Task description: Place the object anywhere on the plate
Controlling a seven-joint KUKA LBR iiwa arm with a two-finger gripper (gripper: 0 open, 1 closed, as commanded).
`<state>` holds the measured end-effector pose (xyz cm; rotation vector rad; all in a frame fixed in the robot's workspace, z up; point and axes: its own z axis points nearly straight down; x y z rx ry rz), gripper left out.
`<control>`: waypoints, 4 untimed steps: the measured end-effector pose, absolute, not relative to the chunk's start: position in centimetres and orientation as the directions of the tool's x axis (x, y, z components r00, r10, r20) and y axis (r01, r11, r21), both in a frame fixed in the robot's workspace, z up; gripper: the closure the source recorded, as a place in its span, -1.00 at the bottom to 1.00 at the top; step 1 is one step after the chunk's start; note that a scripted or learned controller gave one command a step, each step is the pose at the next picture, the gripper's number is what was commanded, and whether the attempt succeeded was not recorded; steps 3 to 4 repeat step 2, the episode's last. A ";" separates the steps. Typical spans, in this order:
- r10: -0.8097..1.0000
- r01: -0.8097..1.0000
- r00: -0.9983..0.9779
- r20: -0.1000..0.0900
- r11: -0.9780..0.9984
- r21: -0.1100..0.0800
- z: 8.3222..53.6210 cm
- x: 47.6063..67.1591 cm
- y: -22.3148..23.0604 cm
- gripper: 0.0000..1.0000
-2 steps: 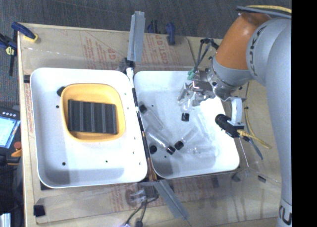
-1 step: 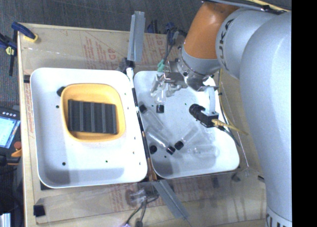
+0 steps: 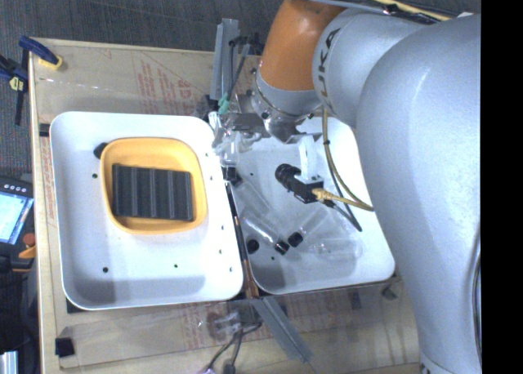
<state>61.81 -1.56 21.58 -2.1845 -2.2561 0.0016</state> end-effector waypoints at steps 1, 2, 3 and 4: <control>0.945 0.945 -0.326 0.002 0.326 -0.005 19.1 60.7 0.4 1.00; 0.946 0.946 -0.325 0.001 0.325 -0.005 19.1 60.7 0.4 -1.00; 0.946 0.946 -0.325 0.001 0.325 -0.005 19.1 60.7 0.4 -1.00; 0.946 0.946 -0.325 0.001 0.325 -0.005 19.1 60.7 0.4 -1.00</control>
